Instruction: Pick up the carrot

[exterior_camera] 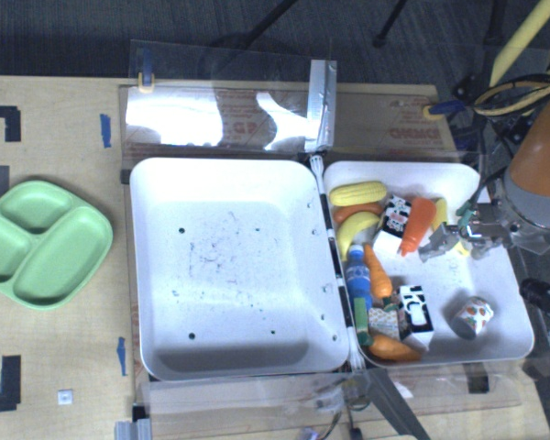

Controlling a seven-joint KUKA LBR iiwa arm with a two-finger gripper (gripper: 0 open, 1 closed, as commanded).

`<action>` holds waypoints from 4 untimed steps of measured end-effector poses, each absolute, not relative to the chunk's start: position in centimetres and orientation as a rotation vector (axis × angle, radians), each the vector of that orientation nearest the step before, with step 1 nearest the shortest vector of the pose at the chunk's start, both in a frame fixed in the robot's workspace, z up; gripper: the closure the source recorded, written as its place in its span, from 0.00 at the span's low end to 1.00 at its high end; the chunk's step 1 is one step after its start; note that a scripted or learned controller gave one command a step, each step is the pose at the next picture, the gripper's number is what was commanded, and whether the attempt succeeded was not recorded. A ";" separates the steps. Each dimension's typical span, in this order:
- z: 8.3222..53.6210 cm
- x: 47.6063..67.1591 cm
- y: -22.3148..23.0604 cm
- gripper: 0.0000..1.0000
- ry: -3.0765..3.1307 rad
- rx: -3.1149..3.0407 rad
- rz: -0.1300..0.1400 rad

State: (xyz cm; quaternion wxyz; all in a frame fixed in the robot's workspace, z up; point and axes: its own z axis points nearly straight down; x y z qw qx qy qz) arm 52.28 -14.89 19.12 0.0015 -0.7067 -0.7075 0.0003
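At the near edge of the right bin lie an orange piece of toy food and a black-and-white box, with a small ball just beside them. Further in, the carrot lies slantwise beside a blue bottle, crowded against the dividing wall, so access looks tight. The gripper hangs beyond and to the right, apart from the carrot, next to an orange-red block; I cannot tell how its jaws stand. Bananas lie furthest.
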 end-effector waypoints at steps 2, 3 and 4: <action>8.7 56.0 -11.5 0.00 -2.302 -2.140 -0.004; 9.7 56.1 -11.6 1.00 -2.303 -2.146 -0.008; 26.2 56.5 -4.2 1.00 -2.371 -2.063 0.000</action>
